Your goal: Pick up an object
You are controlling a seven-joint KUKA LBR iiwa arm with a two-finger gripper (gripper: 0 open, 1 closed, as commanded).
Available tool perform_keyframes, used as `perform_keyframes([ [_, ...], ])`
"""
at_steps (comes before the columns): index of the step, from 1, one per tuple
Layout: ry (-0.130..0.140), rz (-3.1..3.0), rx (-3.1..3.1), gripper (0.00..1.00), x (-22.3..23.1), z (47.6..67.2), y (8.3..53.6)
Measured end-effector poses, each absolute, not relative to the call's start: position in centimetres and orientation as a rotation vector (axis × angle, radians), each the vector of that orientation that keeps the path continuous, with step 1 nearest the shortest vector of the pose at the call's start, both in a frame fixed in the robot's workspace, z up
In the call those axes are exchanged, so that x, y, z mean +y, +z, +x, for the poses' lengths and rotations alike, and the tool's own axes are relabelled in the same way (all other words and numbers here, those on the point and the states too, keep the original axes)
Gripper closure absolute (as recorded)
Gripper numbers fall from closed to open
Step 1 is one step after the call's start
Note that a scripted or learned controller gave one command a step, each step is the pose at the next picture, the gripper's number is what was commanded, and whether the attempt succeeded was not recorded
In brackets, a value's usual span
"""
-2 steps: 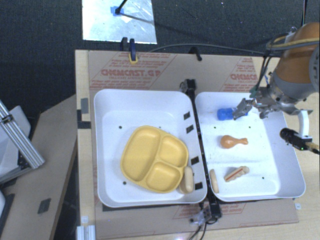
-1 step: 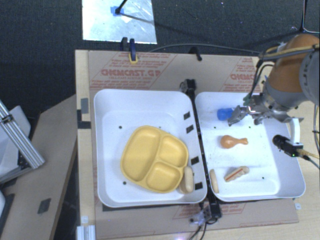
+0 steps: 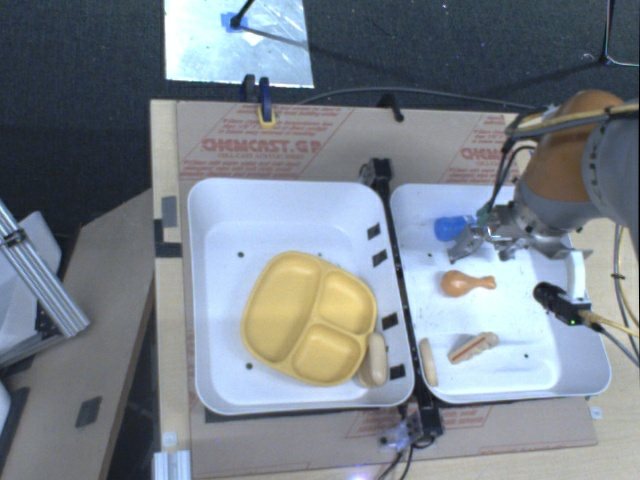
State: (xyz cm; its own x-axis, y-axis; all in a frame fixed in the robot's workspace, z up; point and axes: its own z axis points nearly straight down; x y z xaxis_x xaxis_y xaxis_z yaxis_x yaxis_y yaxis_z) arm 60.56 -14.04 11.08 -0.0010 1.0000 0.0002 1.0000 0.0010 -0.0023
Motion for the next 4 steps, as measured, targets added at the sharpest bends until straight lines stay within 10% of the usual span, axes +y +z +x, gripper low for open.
perform_keyframes([
  [1,0.000,-2.219,-2.223,0.00,-14.0,60.6,8.3],
  [2,-0.003,-2.221,-2.226,1.00,-14.0,60.7,9.6],
  [4,-0.006,-2.222,-2.230,1.00,-14.6,61.7,19.1],
])
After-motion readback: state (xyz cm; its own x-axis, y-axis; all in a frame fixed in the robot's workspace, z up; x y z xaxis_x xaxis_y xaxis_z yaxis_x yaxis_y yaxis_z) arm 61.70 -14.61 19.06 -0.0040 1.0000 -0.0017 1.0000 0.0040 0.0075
